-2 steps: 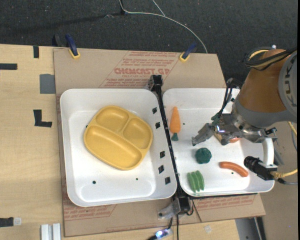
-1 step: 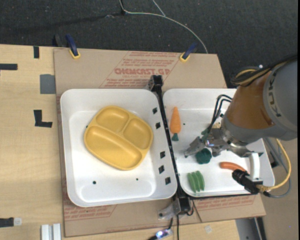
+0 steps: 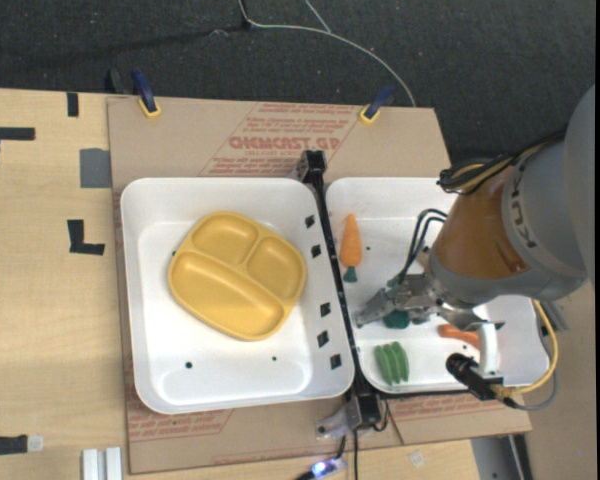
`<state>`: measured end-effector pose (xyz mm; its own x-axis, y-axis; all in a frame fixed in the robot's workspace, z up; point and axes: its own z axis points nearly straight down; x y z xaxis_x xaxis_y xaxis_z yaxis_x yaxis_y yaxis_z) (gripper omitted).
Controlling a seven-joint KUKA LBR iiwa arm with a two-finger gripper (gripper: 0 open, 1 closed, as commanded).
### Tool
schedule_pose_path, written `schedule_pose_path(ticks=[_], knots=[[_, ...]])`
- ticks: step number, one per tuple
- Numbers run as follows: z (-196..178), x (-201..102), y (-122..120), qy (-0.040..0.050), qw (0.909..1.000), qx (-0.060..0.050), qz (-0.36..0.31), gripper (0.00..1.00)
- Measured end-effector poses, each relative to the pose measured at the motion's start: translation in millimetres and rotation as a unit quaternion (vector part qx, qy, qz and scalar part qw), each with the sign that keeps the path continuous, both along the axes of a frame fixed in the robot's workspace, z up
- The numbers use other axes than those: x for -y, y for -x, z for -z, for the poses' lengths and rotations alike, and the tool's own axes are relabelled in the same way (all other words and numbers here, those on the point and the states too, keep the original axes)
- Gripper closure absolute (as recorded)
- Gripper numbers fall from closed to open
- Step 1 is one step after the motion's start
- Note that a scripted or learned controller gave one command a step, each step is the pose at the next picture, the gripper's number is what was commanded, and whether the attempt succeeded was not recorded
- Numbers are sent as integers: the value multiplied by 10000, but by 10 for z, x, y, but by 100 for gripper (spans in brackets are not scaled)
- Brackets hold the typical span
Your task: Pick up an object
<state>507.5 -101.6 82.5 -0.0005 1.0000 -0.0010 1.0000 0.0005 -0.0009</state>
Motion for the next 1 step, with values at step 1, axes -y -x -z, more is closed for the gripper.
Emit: schedule_pose_path(ticks=[1], knots=[[-131, -1, -7, -2, 10000, 6, -2, 100]])
